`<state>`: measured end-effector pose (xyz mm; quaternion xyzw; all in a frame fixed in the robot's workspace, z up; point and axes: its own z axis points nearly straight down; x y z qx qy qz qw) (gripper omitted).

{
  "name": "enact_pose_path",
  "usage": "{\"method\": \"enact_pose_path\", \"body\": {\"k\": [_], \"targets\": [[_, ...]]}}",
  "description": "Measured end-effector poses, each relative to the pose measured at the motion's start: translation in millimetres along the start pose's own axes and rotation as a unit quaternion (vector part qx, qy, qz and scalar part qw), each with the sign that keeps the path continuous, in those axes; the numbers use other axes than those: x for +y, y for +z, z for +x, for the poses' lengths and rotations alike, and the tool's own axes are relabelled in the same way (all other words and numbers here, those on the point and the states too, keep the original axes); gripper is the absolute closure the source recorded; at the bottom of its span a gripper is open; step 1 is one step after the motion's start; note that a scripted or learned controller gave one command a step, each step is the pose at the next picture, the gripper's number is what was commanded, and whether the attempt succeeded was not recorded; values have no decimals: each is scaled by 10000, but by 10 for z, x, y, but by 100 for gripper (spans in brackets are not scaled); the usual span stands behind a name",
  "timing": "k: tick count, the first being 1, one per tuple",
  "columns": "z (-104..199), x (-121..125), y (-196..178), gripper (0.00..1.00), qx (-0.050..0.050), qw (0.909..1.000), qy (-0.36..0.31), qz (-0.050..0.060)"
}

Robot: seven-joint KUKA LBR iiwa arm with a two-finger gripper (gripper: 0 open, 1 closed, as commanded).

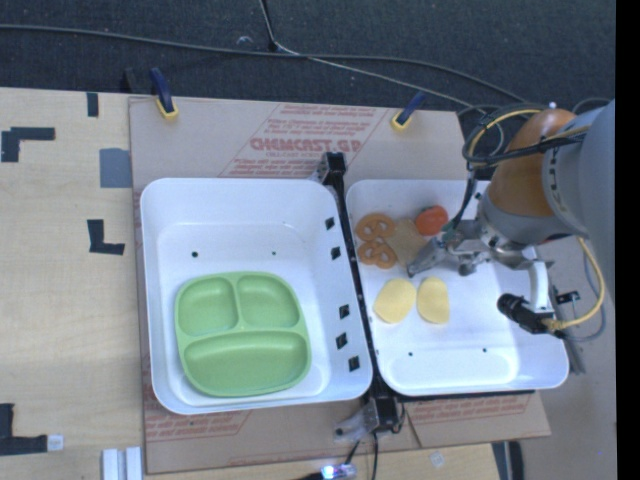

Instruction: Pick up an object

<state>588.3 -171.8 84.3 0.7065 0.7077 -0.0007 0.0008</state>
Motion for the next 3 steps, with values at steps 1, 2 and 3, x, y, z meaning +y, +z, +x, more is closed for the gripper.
{"method": "enact_pose_path", "body": {"k": [1, 2, 3], "targets": [[-6, 11, -124, 100, -15, 10000, -3, -23], [30, 50, -749, 100, 5, 10000, -1, -20], [31, 63, -1283, 100, 2, 10000, -1, -24]]}}
